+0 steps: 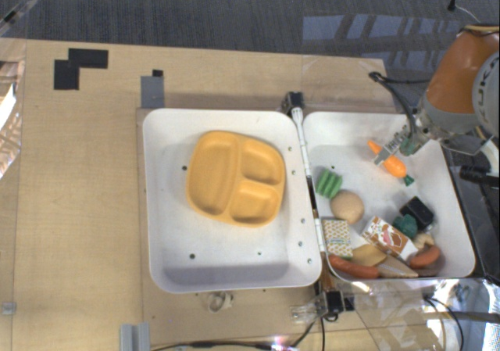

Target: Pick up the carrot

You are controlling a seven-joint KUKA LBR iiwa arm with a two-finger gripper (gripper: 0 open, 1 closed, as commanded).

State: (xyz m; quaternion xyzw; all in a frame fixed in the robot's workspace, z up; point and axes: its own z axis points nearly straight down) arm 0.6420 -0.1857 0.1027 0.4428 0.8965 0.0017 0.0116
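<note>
So the carrot [393, 162] sits in the right bin [461, 220], up in its top half, at about 1 o'clock from the bin's middle, lying at a slant with its green end toward 4 o'clock. The pincer [408, 142] is right on top of it, coming in from 2 o'clock, and I honestly can't tell how it stands or whether it has the carrot between it at all. It's just too small and blurry there.

What could go wrong: the carrot is small, round-ish and lying at an angle, so if the pincer bites near the thin tip it'll probably squirt out or roll away. A pinch off the middle could also tip it as it lifts and drop it back in the bin.

Nothing is really crowding it, which is nice. The green ridged piece [329, 183] and the round beige ball [347, 205] are off at 8 o'clock from the carrot, well apart. The black block [417, 211] and the little carton [387, 236] sit toward 6 o'clock, and the sausage-looking pieces [355, 268] are piled along the bottom edge.

The left bin [168, 263] holds a yellow divided plate [236, 177], so that's out of the way. The closest obstacle is really the bin's far wall at 12 o'clock.
</note>
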